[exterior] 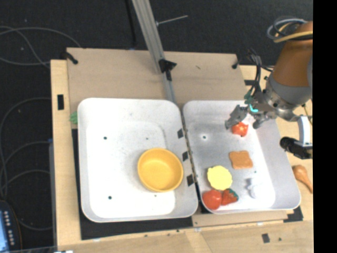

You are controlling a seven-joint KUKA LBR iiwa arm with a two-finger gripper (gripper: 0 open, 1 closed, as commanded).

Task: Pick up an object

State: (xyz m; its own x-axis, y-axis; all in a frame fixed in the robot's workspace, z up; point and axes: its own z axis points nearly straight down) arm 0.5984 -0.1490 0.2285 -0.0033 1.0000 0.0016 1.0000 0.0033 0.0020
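Gripper [243, 121] over the right bin [210, 117], fingers spread either side of a small red object [240, 129] lying just beneath, not clearly clamped; orange slab [241, 159], yellow disc [219, 177], strawberry [217, 198] nearer; yellow bowl [160, 169] in left bin [105, 125].

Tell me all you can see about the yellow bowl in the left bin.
The yellow bowl is round, plain yellow to orange, and looks like smooth plastic with a slightly paler rim. It stands upright, its opening facing up, and nothing is visible inside it. It rests on the floor of the left bin, toward that bin's lower right part, close to the wall shared with the right bin. Nothing else touches it; the tool is far off, over the right bin.
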